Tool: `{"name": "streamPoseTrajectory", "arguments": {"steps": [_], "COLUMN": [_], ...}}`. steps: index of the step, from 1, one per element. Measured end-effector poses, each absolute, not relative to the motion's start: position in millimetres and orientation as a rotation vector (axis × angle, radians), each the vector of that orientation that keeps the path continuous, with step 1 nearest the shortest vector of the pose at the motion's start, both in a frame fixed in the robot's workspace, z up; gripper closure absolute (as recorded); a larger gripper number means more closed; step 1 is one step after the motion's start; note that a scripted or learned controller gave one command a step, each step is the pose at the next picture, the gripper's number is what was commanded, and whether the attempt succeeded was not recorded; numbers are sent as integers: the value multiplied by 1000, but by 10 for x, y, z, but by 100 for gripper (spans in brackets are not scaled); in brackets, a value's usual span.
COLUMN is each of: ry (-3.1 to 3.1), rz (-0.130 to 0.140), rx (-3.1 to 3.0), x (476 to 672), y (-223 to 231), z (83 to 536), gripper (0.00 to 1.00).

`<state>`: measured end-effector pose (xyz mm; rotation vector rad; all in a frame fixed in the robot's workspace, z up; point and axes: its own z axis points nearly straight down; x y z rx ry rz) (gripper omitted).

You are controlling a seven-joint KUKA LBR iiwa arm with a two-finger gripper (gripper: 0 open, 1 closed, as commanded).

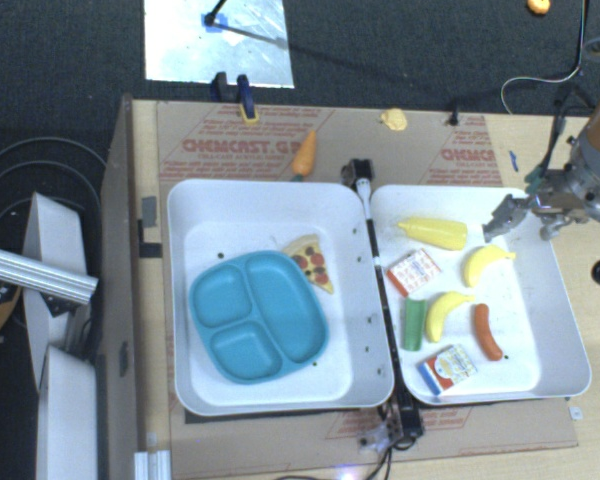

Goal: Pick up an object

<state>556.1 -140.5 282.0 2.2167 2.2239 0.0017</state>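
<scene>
My claw (525, 218) hangs over the upper right corner of the right bin (560, 318), its two fingers spread apart with nothing between them. Just below and left of it lies a small yellow banana (486, 262), and left of that a yellow corn cob (433, 232) near the bin's top wall. Further down sit a red-and-white carton (414, 271), a green piece (414, 323) that may be a cucumber, a second banana (444, 311), a red sausage (488, 331) and another small carton (449, 367). Across the divider, the left bin (195, 228) holds a blue sectioned plate (257, 314) with a pizza slice (312, 260) touching its upper right edge.
</scene>
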Motion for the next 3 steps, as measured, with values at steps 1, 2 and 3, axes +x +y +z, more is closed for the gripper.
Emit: {"name": "streamPoseTrajectory", "arguments": {"steps": [1, 2, 3], "ry": [2237, 2222, 2221], "rz": [-8, 5, 11], "rx": [2222, 2221, 2216], "x": [5138, 5249, 5266], "y": [-865, -888, -886], "z": [1516, 826, 970], "gripper": [0, 0, 100]}}
